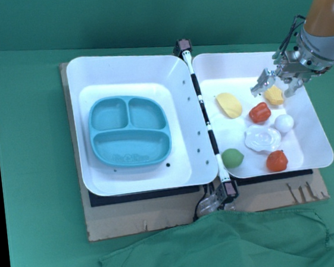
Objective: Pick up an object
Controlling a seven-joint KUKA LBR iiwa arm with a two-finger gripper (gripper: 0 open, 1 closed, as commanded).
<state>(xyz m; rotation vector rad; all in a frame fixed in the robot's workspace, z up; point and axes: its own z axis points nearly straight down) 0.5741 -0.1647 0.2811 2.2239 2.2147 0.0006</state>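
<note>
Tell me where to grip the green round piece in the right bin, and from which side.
Take the green round piece across its middle, coming straight down. It looks rounded with no handle, so the widest part probably gives the surest hold. It lies close to the bin's left wall, so set the fingers along that wall, not across it.

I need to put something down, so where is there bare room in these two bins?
Free: the blue divided plate compartments in the left bin, and the right bin strip nearest the divider. Crowded: the right bin's far half, where the gripper hovers by the yellow piece, red pepper and white egg.
</note>
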